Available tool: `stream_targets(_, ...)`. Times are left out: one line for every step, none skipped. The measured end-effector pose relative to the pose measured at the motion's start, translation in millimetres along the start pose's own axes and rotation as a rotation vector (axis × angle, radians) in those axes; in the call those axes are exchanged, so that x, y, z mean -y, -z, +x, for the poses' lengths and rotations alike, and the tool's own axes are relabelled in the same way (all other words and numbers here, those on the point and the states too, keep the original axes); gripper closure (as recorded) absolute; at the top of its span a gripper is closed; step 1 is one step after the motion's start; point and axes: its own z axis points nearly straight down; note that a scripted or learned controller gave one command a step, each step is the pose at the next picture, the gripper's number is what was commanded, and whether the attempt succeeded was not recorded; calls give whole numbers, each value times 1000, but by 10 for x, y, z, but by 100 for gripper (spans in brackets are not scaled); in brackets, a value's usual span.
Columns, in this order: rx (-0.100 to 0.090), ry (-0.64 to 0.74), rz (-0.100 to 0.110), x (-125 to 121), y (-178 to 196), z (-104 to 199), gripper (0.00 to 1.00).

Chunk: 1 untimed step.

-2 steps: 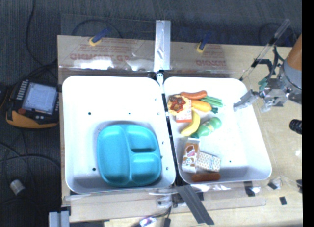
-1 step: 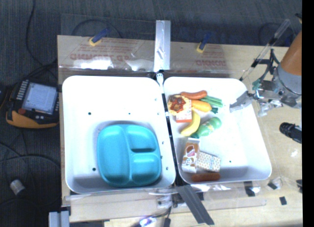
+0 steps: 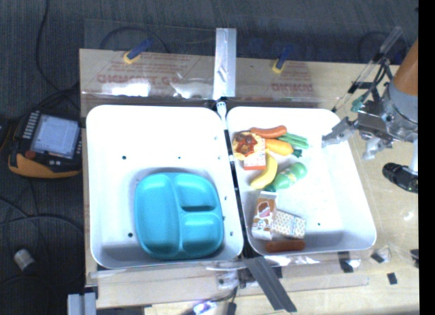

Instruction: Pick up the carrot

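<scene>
One approach step under way: end effector (image 3: 352, 132) empty, grip width unclear, needing descent onto carrot (image 3: 280, 147).

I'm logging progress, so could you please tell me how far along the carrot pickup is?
Nothing looks done yet: the carrot lies in the right bin among the other toy food. The gripper is at that bin's right rim, apart from the carrot. Reaching it, grasping and lifting all remain.

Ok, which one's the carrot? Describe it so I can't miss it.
Look in the right bin, at the food pile by its upper left corner. The carrot lies just below the red sausage: orange, tapered, with green leaves at its right end.
</scene>
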Motion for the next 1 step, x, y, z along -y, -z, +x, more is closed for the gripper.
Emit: stream_targets(4, 144, 1, -386, -561, 324, 0)
